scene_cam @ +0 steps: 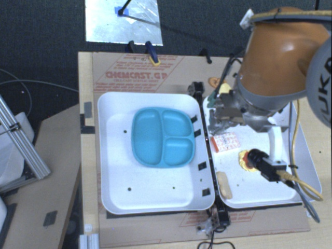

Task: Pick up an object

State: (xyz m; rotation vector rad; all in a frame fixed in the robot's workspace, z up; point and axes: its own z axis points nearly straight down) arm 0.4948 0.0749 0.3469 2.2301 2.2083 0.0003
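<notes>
Camera view: the grey two-finger gripper hangs low over the right shallow white bin, close to its left wall. Whether it is open or closed cannot be told; nothing is seen in its grip. Just beside it, toward the near edge, lies a small flat white packet w/ red print, prob. the target. A tan oblong block sits at the near-left corner. The left white bin carries a light-blue divided plastic plate. The packet looks thin, so the arm should centre over it, descend straight, and close only at the bin floor, clear of the wall.
</notes>
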